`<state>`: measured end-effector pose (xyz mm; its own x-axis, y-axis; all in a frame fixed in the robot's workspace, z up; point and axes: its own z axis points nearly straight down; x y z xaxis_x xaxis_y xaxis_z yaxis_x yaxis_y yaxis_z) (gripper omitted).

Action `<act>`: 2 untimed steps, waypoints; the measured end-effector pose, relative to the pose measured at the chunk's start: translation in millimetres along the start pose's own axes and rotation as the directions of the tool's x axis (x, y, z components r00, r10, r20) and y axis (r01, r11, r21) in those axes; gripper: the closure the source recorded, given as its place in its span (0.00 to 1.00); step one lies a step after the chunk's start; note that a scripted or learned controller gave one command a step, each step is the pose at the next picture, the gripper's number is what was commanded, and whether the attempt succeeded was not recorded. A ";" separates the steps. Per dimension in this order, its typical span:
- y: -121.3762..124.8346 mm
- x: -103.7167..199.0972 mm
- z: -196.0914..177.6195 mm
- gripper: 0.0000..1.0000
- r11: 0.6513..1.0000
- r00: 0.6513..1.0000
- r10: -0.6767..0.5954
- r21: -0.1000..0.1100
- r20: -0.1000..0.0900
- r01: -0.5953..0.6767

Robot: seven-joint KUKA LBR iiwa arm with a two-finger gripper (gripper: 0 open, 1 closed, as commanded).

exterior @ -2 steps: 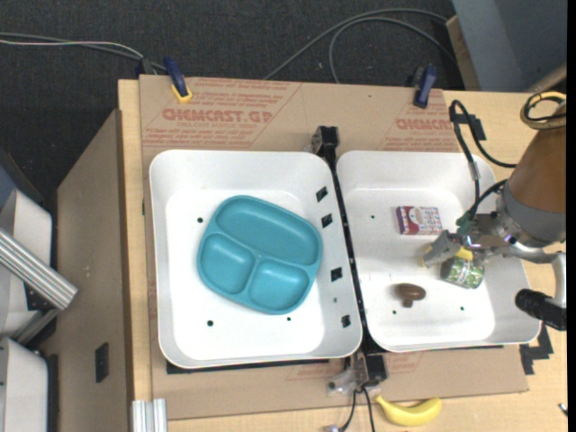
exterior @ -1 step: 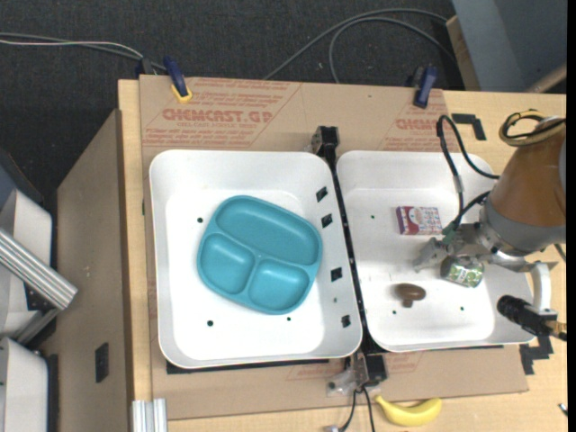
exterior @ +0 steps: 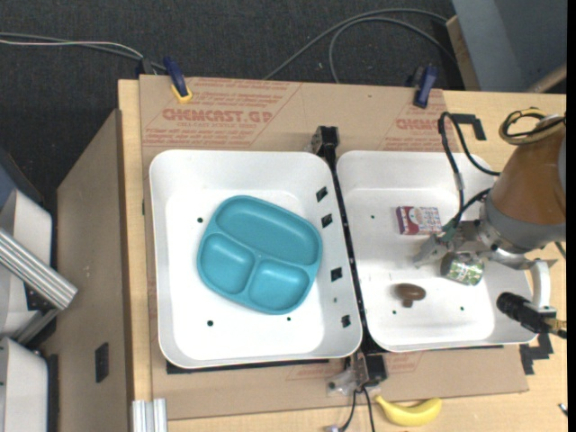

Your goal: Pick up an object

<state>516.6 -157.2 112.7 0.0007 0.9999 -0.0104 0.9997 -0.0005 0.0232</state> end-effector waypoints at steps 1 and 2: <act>0.3 -1.7 -10.7 1.00 1.000 1.000 0.003 -0.001 0.003 -0.003; 13.2 -1.7 -62.5 1.00 1.000 1.000 -0.003 0.018 -0.009 0.003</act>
<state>528.4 -158.3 175.5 -0.0022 1.0000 -0.0013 1.0000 0.0022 0.0056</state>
